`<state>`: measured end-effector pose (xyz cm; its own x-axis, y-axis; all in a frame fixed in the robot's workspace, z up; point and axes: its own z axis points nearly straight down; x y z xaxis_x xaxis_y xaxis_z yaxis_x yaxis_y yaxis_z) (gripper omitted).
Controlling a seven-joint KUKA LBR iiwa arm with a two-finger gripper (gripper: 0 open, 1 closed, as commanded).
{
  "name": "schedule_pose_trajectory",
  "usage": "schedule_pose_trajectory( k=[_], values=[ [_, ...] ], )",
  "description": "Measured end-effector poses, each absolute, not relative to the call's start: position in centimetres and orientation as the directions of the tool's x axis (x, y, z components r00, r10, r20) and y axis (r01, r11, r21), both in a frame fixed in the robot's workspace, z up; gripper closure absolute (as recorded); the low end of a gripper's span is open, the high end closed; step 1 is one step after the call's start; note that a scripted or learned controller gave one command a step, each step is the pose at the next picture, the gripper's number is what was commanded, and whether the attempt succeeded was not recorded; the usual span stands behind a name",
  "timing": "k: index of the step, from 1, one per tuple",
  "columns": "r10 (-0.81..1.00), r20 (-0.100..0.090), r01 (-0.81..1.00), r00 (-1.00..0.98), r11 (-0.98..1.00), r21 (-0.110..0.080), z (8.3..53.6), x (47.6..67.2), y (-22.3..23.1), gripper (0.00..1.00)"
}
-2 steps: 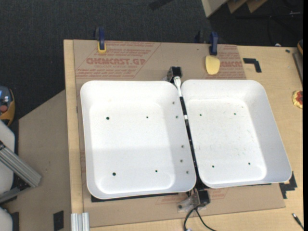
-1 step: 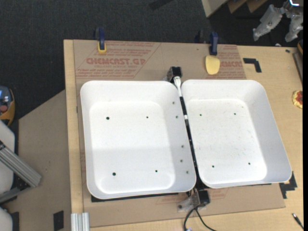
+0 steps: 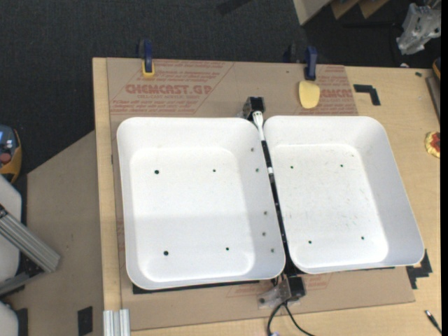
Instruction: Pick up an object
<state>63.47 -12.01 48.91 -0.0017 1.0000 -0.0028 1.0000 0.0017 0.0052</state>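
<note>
White left bin (image 3: pixel 124 187) and right bin (image 3: pixel 400 187) flank a pick judged not yet begun, a small yellow object (image 3: pixel 309 94) lying on the brown board (image 3: pixel 210 86) just beyond the right bin, the gripper's grasp impossible to tell.

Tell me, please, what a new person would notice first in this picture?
Two big white bins sit side by side on a brown board: the left bin and the right bin. A small yellow piece lies on the board just behind the right bin, below a blue clamp.
</note>
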Motion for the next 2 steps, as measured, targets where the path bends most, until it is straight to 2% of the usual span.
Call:
schedule_pose_trajectory(
  k=[1,2],
  values=[
    [1.0,0.002,1.0,-0.004,0.004,-0.006,35.6,66.7,-7.4,1.0],
    [1.0,0.002,1.0,-0.003,0.003,-0.008,28.4,66.6,-3.6,1.0]
  ],
)
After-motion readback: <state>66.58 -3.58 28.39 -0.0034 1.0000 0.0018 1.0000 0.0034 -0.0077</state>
